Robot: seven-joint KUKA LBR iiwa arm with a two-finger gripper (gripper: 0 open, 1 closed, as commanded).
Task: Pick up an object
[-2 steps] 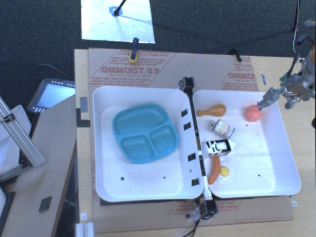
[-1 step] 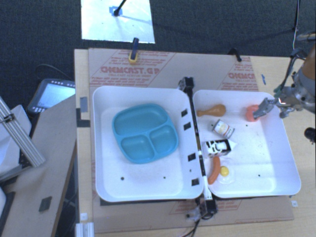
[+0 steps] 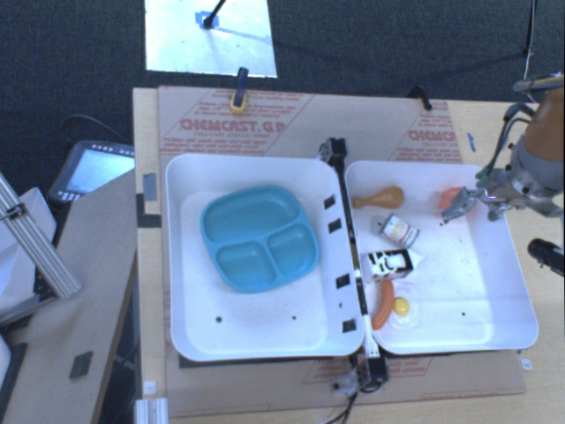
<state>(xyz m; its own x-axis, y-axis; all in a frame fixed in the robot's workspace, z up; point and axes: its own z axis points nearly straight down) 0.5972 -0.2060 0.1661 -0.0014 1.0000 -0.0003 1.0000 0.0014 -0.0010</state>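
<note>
the hand (image 3: 461, 203) hovers at the right bin's (image 3: 494, 325) far right corner, its state impossible to tell, beside an orange-red object (image 3: 451, 198). a chicken drumstick (image 3: 380, 199), small jar (image 3: 398, 230), black-and-white carton (image 3: 389, 261) and sausage (image 3: 383, 303) lie near the bin's left edge.

Dark carpet (image 3: 71, 42) spreads well left of the claw (image 3: 468, 203), a pale square sheet (image 3: 209, 25) up-left, and a wooden bench (image 3: 93, 237) far left.

Blue tray (image 3: 259, 237) in left bin (image 3: 185, 325); hand (image 3: 468, 203) over right bin (image 3: 503, 325), beside orange item (image 3: 451, 197).
</note>
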